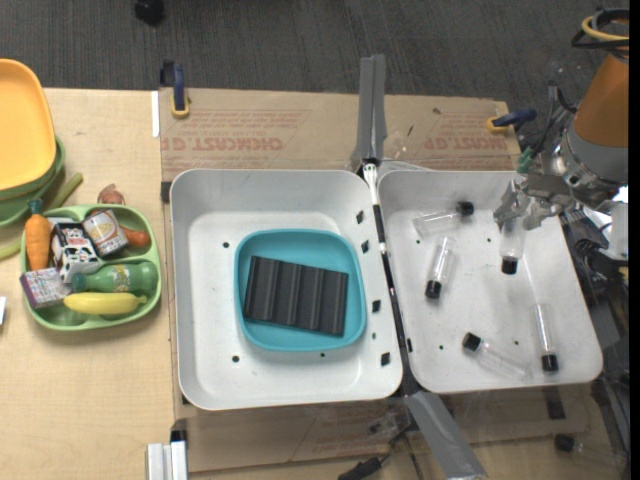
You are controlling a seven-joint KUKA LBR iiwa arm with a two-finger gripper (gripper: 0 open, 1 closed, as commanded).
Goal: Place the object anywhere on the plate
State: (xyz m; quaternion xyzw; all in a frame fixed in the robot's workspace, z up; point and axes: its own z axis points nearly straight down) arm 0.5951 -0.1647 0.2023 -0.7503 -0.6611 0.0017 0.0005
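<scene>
The scene is evenly and fairly brightly lit from overhead, with no harsh hot spots. The two white bins (190, 298) read clean and slightly bluish, their walls casting only soft, faint shadows inward. The teal plate (255, 258) throws a thin, diffuse shadow on the bin floor. The clear tubes (437, 268) are low in contrast against the white and hard to outline. The dark carpet (300, 18) at the top is dim. Detail is mildly soft overall, and the arm (605, 118) at the right edge looks slightly blurred.
</scene>
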